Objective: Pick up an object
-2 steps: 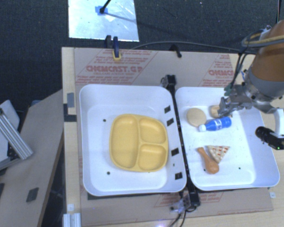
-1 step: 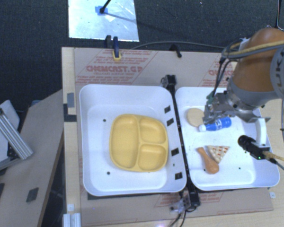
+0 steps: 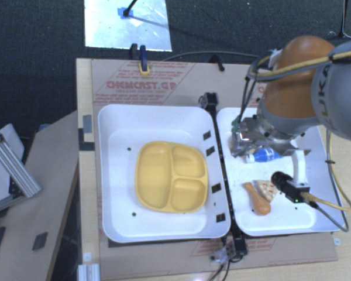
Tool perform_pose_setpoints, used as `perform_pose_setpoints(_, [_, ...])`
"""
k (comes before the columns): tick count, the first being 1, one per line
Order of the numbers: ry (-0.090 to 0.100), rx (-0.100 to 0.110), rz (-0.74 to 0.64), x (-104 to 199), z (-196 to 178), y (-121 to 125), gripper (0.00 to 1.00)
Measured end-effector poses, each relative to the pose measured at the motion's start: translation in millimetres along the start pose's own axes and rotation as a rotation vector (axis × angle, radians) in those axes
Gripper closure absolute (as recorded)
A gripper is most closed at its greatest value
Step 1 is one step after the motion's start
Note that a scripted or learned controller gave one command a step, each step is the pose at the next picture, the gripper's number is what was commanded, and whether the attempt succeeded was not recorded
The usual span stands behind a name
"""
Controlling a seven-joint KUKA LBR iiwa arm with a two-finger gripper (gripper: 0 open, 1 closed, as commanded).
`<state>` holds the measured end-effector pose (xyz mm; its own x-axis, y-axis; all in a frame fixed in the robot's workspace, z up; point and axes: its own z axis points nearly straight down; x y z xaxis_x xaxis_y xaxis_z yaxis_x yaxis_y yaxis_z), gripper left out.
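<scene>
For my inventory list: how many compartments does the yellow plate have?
3. The yellow plate in the left bin has one long compartment on its left side, one at upper right and one at lower right.
</scene>
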<state>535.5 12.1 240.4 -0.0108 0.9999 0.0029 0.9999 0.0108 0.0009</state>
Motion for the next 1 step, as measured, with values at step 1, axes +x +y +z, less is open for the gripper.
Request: perform_pose_setpoints(1, [0.0, 0.001, 0.001, 48.7, 11.2, -5.8, 1.0])
